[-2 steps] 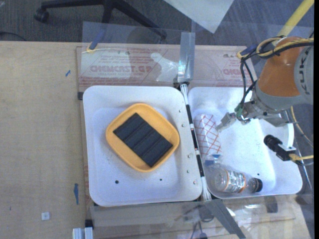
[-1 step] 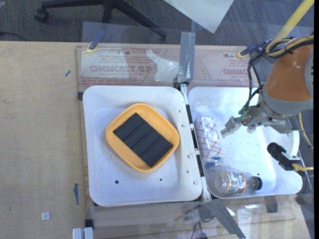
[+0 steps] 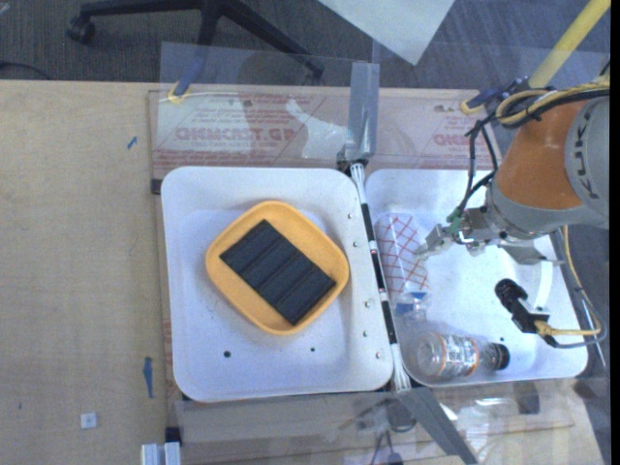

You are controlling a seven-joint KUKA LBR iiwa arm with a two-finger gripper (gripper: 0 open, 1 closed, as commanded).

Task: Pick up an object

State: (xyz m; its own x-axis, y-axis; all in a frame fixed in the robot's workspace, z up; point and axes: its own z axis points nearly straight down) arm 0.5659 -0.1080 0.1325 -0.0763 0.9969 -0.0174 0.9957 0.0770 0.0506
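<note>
Roughly mid-reach: the arm (image 3: 547, 168) comes in from the right and the claw (image 3: 438, 239) sits low over the right bin (image 3: 465, 187), tips just beside a red-and-white checked packet (image 3: 400, 250) lying against the bin's inner wall; can't tell how far open the claw is or whether it has anything, nothing visibly between its tips. Packet looks like the likely pick target, judging from how the claw points at it. Below the claw, a clear plastic bottle (image 3: 455, 355) with a dark cap lies on its side at the bin's near edge, probably rolled there. Well off to the claw's left, the left bin (image 3: 194, 356) holds a yellow tray (image 3: 276, 264) with a dark ribbed insert, flat, untouched. Bins sit side by side on a light wooden worktop (image 3: 68, 260); clear sheeting behind them, grey carpet and an office chair base (image 3: 208, 13) beyond
</note>
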